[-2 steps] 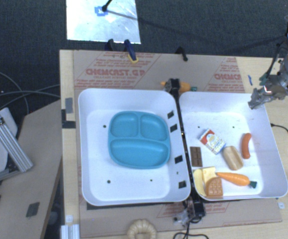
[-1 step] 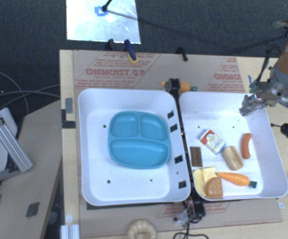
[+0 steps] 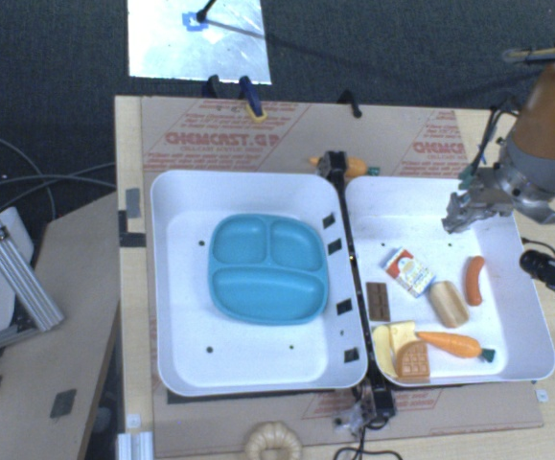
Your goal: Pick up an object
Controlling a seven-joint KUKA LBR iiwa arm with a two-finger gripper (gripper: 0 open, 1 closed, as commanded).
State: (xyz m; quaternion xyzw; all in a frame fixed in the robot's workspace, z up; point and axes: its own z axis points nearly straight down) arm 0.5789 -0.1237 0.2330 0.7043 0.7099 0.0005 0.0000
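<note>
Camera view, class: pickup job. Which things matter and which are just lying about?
For the job: gripper; in the right bin, carrot, sausage, bread roll, small carton, chocolate bar, waffle.

Lying about: blue divided plate, left bin, blue clamp.

Red print ran across the cardboard sheet [image 3: 287, 127] under the two bins. Above the left bin [image 3: 176, 257] the lettering read "CHEMCAST GP", the clearest of the markings, with a smaller red line over it too blurred to make out. Near the sheet's upper right corner, above the right bin [image 3: 536, 353], the same red lettering repeated at a slant, partly cut off and not fully legible. The small red-and-white packet [image 3: 409, 272] in the right bin carried print, but none of it could be read
</note>
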